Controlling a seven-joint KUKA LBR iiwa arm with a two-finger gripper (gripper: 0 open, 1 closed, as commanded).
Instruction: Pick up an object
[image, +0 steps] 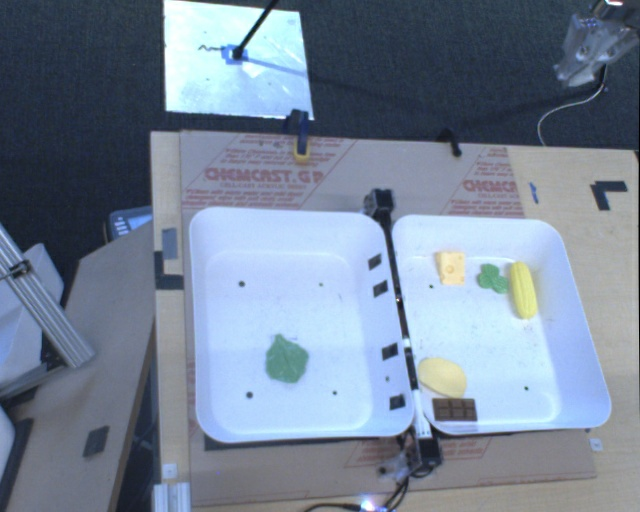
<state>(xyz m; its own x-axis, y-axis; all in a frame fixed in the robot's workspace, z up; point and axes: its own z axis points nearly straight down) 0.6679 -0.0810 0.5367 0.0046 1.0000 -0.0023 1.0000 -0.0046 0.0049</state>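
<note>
Right bin (575, 300) holds a corn cob (522, 289) near its far right side, a small green piece (490, 278) just beside it, a yellow cheese wedge (451, 267) further left, a yellow lemon-like item (442, 377) near the front left corner, and a brown chocolate bar (456, 409) just in front of it. Left bin (215, 300) holds a green leafy piece (286, 359). Tool (592, 45) sits at the top right, well apart from both bins on the bench (600, 170); cannot tell its state, too blurred.

Pale translucent gripper (590, 45), thin cable
</note>
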